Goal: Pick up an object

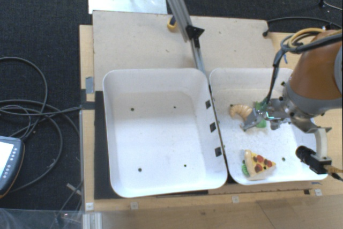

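In the right bin (pixel 230 80) lie a tan croissant-shaped toy (pixel 240 111), a small green object (pixel 261 122) and a pizza-slice toy (pixel 259 164) with red dots and a green edge. My gripper (pixel 253 122) hangs low over the middle of that bin, right beside the croissant and over the green object. The green object is partly hidden by the gripper's metal parts. The orange band and the grey wrist (pixel 316 83) fill the bin's right side.
The left bin (pixel 115 115) stands beside the right one, with a black-marked divider wall between them. A grey camera pole (pixel 179 2) slants across the bench from the top. Cables lie on the floor at left and at the top right.
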